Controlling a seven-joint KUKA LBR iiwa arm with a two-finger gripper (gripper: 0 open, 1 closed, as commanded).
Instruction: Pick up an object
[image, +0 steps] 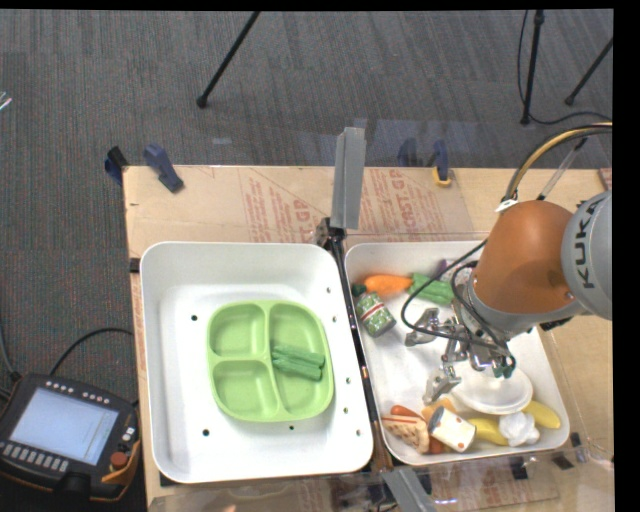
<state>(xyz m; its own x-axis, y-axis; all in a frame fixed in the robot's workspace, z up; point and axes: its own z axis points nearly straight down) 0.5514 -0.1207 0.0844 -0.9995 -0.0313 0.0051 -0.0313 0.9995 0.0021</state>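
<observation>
My gripper (435, 355) hangs over the middle of the right bin (400, 370), with its fingers (424, 326) spread open and nothing between them. Right beside it, toward the bin's front, sits a white bowl (492, 394). Several toy foods lie around: an orange carrot (388, 284), a green piece (432, 291), a small green-and-white can (375, 315), a yellow banana (542, 413), a white crumpled item (518, 428), a white-and-orange block (452, 430) and a brown-and-red piece (404, 428). The arm's orange band (525, 262) hides the bin's far right corner.
The left bin (170, 300) holds a green divided plate (240, 345) with a dark green object (298, 361) lying on it. A grey post (348, 180) stands behind the wall between the bins. A teach pendant (65, 430) lies on the floor at the lower left.
</observation>
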